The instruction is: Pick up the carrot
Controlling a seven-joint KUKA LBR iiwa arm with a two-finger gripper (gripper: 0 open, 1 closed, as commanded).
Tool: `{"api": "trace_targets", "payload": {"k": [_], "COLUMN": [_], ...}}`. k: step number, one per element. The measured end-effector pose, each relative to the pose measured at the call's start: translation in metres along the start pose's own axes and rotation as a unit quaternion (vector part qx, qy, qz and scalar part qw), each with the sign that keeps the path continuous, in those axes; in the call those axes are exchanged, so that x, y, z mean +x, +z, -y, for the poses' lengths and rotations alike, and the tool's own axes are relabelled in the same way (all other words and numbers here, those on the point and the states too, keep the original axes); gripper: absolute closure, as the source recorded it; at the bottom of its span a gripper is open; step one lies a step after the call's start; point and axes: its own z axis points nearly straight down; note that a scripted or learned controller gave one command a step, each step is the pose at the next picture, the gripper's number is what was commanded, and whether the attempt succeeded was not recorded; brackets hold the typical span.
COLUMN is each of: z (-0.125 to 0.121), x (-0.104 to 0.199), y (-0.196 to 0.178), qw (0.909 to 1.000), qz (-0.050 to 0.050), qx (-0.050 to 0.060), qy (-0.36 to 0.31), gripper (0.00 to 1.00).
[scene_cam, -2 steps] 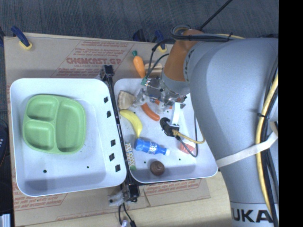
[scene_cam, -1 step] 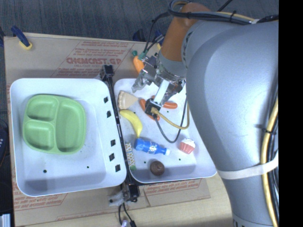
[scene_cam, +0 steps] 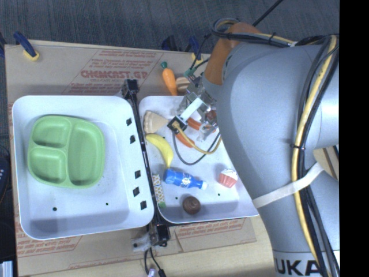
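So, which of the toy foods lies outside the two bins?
The orange carrot with the green tip. It lies on the cardboard just beyond the far rim of the right bin, while the banana and cupcake lie inside it.

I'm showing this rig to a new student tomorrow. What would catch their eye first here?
The big grey arm fills the right side, bending over the right bin. Next, the green divided plate sits alone in the left bin. Then the carrot, lying on the cardboard just beyond the right bin.
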Motion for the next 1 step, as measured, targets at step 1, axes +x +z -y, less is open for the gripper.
{"api": "trace_targets", "payload": {"k": [1], "z": [0.0016], "x": [0.0012], "y": [-0.0102], "qw": [1.0], "qz": [0.001], "qx": [0.002], "qy": [-0.005], "gripper": [1.0]}}
